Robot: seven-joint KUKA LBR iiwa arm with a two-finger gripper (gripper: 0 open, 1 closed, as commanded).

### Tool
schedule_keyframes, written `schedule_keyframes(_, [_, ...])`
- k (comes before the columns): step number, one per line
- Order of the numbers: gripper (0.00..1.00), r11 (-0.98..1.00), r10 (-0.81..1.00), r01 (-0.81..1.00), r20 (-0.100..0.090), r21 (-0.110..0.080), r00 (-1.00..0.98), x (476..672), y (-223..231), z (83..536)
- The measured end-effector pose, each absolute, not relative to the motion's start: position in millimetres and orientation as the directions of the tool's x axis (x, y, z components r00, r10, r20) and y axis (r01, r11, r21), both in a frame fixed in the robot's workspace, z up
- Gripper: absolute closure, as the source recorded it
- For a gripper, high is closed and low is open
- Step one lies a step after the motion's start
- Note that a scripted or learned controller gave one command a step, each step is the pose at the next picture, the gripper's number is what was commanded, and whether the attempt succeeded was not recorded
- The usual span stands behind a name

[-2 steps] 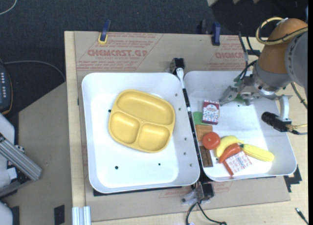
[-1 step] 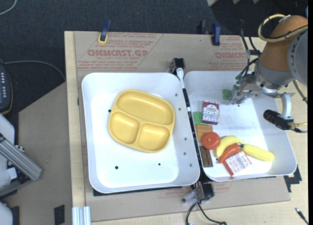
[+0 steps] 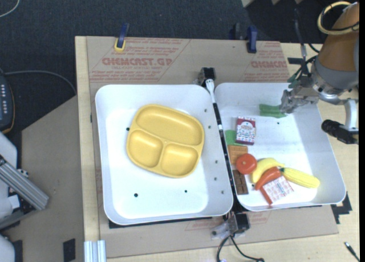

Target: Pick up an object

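From my remote seat I've got the gripper (image 3: 288,102) parked low in the right bin (image 3: 326,141), up in its far corner, right at the end of a flat green piece (image 3: 270,110), though I can't tell if it's actually got hold of it. Down at the near end sit a small red-and-white carton (image 3: 246,130), a tomato (image 3: 246,163), a banana (image 3: 292,175) and a red pepper (image 3: 268,176) all bunched up. The left bin (image 3: 111,158) has a yellow divided plate (image 3: 165,140).

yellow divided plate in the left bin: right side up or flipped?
Right side up. The yellow divided plate shows its three hollow compartments facing the camera, lying flat on the left bin floor with nothing in them.
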State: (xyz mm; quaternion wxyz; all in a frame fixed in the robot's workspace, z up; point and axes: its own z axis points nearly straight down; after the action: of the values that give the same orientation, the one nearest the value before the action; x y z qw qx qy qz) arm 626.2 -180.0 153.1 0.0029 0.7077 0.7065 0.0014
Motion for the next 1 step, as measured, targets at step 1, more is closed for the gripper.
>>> schedule_keyframes(1, [1.0, 0.001, 1.0, 1.0, -0.003, 0.008, -0.001, 622.3, -174.2, 214.2])
